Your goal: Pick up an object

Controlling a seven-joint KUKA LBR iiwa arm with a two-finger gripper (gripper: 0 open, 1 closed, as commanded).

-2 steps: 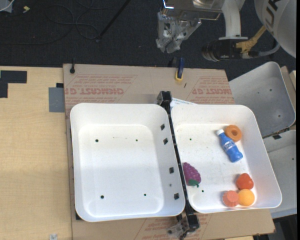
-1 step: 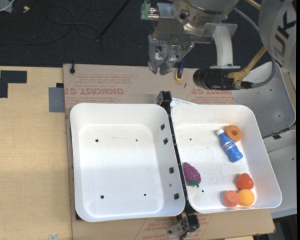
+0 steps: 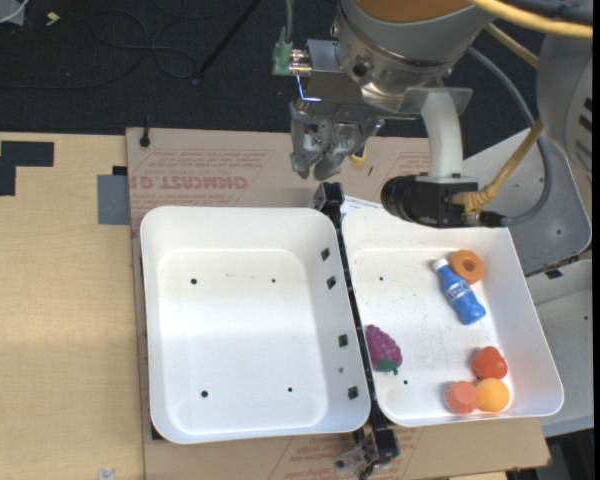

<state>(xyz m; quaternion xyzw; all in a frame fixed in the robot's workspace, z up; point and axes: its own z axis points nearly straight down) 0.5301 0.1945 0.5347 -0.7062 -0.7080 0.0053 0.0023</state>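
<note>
My gripper [image 3: 322, 158] hangs high over the back edge of the bench, above the divider between the two bins and apart from every object. The right bin [image 3: 410, 243] holds a blue bottle [image 3: 462, 294] with a white cap, lying next to an orange ring [image 3: 468, 265]. A purple bunch of grapes [image 3: 383, 348] lies near the bin's left wall. At the front right corner sit a red fruit [image 3: 489, 360], an orange ball [image 3: 494, 396] and a salmon-coloured piece [image 3: 461, 398], close together.
The left bin [image 3: 160, 298] stands beside the right one, with black clips along the shared divider [image 3: 345, 308]. Cardboard [image 3: 210, 173] lies under both bins. The arm's grey body looms over the back right.
</note>
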